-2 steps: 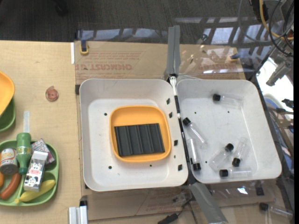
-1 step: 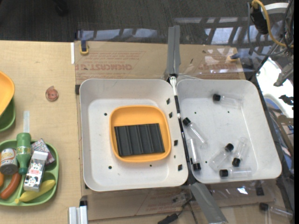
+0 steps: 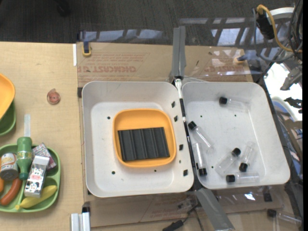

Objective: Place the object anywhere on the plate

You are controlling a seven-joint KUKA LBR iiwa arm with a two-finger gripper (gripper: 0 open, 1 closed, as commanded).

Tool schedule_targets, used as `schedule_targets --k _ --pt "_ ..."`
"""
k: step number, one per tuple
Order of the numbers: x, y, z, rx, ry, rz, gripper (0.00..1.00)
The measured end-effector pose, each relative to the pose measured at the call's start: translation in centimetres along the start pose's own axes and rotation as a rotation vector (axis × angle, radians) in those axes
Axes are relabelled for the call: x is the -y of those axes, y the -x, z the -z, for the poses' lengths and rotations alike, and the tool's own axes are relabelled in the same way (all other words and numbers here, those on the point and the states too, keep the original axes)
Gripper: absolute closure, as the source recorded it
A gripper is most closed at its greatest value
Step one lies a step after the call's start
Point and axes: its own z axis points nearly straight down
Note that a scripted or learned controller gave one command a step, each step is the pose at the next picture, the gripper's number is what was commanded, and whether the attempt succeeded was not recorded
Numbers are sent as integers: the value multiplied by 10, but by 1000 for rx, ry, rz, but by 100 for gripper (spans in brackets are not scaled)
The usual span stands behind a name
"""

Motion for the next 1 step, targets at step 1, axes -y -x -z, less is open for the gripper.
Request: schedule_targets --k 1 --pt "0 0 2 -1 0 1 0"
